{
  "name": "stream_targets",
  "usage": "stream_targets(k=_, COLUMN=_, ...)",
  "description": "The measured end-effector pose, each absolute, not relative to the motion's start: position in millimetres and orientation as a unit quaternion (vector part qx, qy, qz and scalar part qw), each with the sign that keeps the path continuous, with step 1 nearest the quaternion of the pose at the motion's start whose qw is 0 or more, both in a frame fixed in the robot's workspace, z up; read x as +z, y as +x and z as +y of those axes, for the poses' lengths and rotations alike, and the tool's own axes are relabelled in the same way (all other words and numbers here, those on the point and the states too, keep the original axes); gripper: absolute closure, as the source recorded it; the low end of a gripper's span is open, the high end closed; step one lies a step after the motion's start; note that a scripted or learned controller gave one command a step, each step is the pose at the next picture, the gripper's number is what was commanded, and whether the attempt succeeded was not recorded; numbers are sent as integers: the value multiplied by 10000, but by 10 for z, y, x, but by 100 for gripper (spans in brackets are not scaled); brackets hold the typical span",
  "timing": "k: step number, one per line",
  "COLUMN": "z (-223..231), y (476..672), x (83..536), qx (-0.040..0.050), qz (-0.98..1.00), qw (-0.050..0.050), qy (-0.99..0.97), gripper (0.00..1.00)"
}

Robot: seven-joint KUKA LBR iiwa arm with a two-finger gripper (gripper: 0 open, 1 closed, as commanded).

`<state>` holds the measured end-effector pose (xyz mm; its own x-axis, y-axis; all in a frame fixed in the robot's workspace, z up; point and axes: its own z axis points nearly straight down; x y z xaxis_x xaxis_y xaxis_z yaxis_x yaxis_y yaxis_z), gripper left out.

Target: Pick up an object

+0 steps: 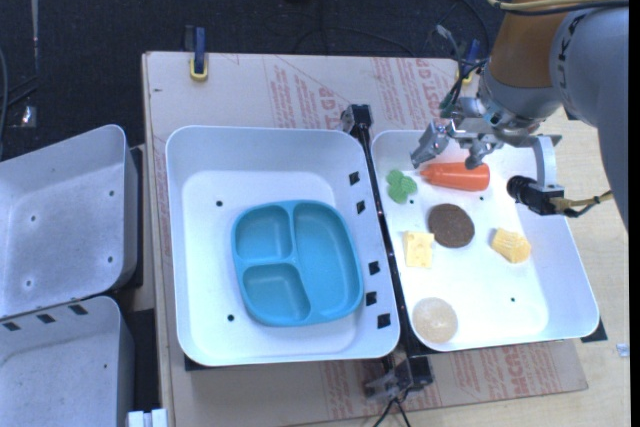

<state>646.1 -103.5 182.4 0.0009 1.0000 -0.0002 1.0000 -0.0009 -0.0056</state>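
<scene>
While the grey arm w/ orange band (545, 25) reaches in from 2 o'clock, we see its wrist bent down over the right shallow white bin (570, 300), at the bin's 11 o'clock corner. The two-finger gripper (452, 147) hangs w/ fingers spread wide, one finger (430, 147) at 9 o'clock of the other, nothing between them. Just under it lies the orange carrot-shaped toy (458, 176), on its side. Near it at 9 o'clock: small green piece (401, 185). Toward 6 o'clock: brown round disc (451, 225), yellow flat square (418, 249), yellow chunk (511, 244), pale round piece (435, 319). The left white bin (200, 175) holds a blue three-compartment plastic tray (296, 261).
</scene>
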Motion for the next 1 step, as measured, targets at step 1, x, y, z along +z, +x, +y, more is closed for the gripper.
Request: stream_targets(k=1, z=-1031, y=6446, x=1391, qx=14, qz=-7069, qw=12, qy=-7073, gripper=0)
